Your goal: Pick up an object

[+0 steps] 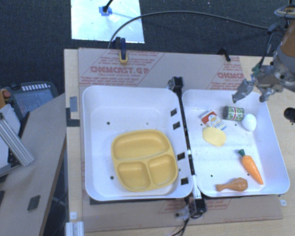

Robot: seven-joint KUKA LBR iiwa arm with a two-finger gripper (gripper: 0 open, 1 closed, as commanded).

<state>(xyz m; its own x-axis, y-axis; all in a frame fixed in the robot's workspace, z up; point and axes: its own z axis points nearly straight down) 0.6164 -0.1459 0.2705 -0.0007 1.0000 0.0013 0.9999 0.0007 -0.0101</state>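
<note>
My gripper hangs above the back edge of the right bin, its two fingers spread apart with nothing between them. Just below it in that bin lie a small green can on its side and a white egg. Further left are a red and white packet and a pale yellow chip-like piece. Toward the front of the bin rest an orange carrot and a brown chicken drumstick.
The left bin holds a yellow divided plate. A black divider strip runs between the two bins. A yellow clamp sits on the cardboard behind the bins, and a pendant lies at the far left.
</note>
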